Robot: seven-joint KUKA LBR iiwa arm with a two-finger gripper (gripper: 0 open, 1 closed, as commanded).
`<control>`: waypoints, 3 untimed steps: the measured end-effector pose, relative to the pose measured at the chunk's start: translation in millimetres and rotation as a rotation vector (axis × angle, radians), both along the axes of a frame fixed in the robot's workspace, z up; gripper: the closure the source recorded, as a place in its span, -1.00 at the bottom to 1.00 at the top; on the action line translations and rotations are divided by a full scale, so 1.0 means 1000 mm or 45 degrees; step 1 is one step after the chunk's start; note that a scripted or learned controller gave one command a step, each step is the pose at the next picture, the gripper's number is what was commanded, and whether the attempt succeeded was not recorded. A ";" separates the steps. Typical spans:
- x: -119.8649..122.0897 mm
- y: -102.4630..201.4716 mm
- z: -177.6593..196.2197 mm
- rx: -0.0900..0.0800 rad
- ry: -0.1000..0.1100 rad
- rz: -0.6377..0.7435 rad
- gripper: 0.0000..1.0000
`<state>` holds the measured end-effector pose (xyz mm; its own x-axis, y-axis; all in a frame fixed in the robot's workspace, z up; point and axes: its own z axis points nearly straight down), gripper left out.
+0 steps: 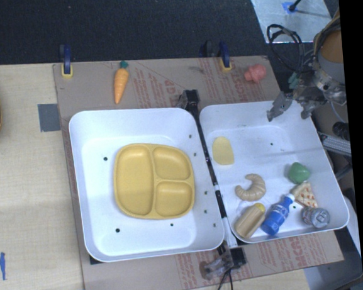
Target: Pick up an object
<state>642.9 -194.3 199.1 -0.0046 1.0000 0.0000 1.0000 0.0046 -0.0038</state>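
On the bench: two white bins, arm parked at the far right.

Left bin (90, 181) has a yellow divided plate (153, 179) in the middle. Right bin (255, 125) holds a pale yellow slice (223, 150) by its left edge, then croissant (251, 187), hotdog (249, 220), blue bottle (278, 215), green ball (299, 172) (all near the front edge). Gripper (290, 108) hovers over the back right corner, fingers spread, pinching nothing.

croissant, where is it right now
The croissant lies in the right bin, near its middle front, just below the pale yellow piece and above the hot dog, left of the green ball.
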 end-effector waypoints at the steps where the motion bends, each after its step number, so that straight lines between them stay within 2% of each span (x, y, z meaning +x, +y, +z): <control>1: -0.078 0.027 -0.049 0.004 0.014 -0.003 -1.00; 2: -0.111 0.067 -0.097 0.004 0.009 0.001 -1.00; 3: -0.107 0.071 -0.108 0.001 0.002 0.001 -1.00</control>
